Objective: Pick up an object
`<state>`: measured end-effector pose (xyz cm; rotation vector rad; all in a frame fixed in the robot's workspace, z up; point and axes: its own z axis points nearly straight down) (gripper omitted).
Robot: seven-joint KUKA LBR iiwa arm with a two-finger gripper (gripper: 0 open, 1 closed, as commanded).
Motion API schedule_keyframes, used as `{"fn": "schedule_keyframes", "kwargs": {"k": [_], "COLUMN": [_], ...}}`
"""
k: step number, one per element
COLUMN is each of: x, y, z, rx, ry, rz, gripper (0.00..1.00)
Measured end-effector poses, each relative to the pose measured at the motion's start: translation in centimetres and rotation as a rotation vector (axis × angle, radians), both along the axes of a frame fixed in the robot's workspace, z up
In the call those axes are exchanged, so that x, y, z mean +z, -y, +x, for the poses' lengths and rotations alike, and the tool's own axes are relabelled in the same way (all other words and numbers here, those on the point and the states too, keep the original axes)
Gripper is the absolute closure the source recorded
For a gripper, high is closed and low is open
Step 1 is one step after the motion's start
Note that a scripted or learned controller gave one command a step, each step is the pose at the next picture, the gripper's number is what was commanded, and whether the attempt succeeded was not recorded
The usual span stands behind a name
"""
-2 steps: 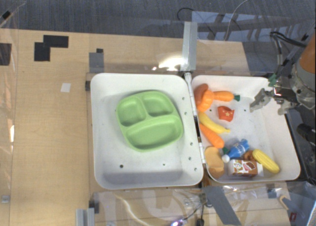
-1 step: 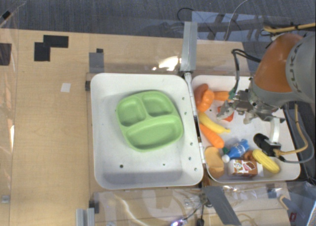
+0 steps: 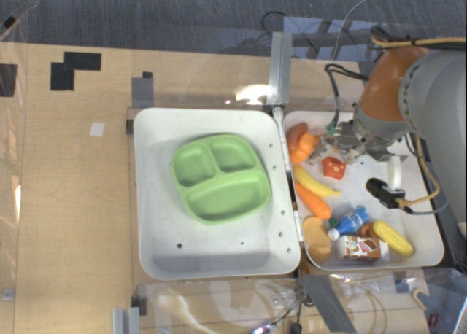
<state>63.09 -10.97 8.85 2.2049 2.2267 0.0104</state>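
Positioned over the far part of the right bin point(image 3: 435, 251), gripper point(image 3: 343, 143) just above a red strawberry point(image 3: 333, 168); finger state cannot be told. Surrounded by an orange pepper point(image 3: 301, 148), banana point(image 3: 314, 181), carrot point(image 3: 313, 200), blue bottle point(image 3: 352, 220) and corn point(image 3: 392, 237). Left bin point(image 3: 157, 252) holding a green divided plate point(image 3: 220, 177).

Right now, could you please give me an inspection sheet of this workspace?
Surface: light wooden bench bearing two shallow white bins.
Job's things: right white bin holds toy food: yellow banana, orange carrot, red strawberry, yellow corn cob, blue bottle.
Clutter: green divided plastic plate in left white bin.
Grippers: end effector low over the strawberry.
Cables: black cables beside the arm.
Surroundings: grey carpet.
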Motion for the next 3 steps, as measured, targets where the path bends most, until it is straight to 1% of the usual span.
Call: {"fn": "schedule_keyframes", "kwargs": {"k": [1,2,3], "x": [6.0,0.0,0.0], "y": [0.5,-2.0,-0.2], "z": [1.4,1.2,-0.8], "rx": [-0.444,-0.370,-0.006], "ry": [-0.009,-0.001,0.002], "rz": [0.003,0.001,0.000], "gripper": [0.00,0.00,0.00]}}
